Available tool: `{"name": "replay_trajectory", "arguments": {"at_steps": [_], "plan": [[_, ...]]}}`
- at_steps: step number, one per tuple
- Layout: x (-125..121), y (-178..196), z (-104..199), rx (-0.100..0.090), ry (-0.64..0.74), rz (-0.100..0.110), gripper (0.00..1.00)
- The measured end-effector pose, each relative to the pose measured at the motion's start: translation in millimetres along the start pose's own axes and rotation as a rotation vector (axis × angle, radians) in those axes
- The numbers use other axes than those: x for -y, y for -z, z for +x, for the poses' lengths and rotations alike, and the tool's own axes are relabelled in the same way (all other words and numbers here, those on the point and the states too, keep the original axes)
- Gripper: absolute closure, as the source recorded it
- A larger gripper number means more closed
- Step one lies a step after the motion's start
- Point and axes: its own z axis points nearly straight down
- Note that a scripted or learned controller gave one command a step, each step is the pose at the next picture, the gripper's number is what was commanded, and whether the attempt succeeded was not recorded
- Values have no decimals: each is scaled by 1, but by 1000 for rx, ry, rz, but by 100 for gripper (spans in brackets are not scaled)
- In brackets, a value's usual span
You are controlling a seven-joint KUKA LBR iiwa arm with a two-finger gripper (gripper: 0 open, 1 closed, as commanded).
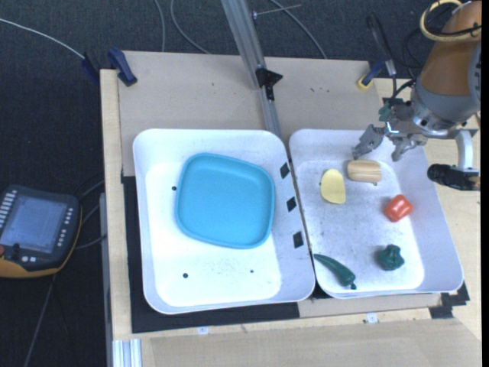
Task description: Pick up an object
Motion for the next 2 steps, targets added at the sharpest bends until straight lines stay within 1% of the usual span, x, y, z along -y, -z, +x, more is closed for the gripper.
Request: {"name": "replay_trajectory", "arguments": {"at_steps": [1,2], "plan": [[9,-47,2,0,0,-2,0],[7,-33,2,1,0,-7,100]]}}
